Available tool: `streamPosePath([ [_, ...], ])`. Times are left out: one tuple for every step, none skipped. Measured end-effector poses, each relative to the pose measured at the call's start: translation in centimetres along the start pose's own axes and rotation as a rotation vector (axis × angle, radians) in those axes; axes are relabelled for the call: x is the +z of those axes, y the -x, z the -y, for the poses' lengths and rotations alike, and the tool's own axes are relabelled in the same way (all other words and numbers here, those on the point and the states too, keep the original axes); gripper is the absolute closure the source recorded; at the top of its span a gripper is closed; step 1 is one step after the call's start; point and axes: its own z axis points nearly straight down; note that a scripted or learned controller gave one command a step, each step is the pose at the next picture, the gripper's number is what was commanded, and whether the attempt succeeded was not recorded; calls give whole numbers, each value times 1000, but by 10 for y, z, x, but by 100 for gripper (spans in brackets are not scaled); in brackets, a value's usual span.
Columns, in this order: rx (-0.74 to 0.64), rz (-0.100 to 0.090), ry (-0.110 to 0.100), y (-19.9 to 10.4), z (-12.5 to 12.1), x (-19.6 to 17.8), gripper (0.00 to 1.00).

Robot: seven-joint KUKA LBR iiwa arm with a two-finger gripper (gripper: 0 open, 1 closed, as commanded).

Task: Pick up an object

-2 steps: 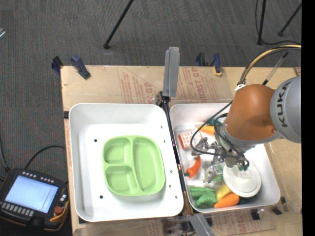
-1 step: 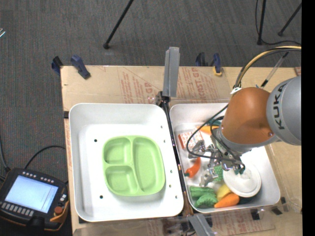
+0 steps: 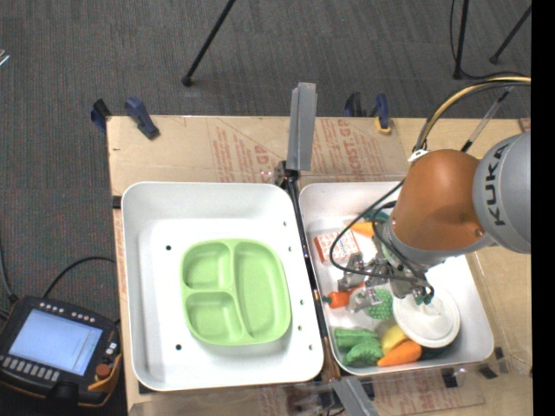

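My claw (image 3: 379, 286) hangs low over the right bin (image 3: 479, 315), among a jumble of small toy foods; whether it is open or closed I cannot tell from this angle, because my own orange wrist band (image 3: 438, 202) covers most of it. Nothing shows between its tips, so I claim no hold. Directly beneath it lies a small green knobbly piece (image 3: 375, 303), with an orange carrot-like piece (image 3: 339, 299) just to its left and a white round lid or dish (image 3: 427, 321) just to its right. Nearer the front wall sit a green leafy toy (image 3: 360, 347), a yellow piece (image 3: 393, 336) and an orange piece (image 3: 400, 353), packed close together. A white printed packet (image 3: 336, 246) lies toward the back. The left bin (image 3: 139, 232) carries a green divided plate (image 3: 235, 292). These pieces look light, hard and smooth (likely hollow plastic), so I judge a pinch across the narrow middle of the knobbly piece safest; rounded ends would probably squirt free.
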Motion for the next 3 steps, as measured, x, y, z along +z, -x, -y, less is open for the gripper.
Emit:
streamPosePath([
  [0, -1, 0, 0, 0, 0, 0],
  [111, 0, -1, -24, 1, 10, 0],
  [126, 17, -4, -41, -4, 6, 0],
])
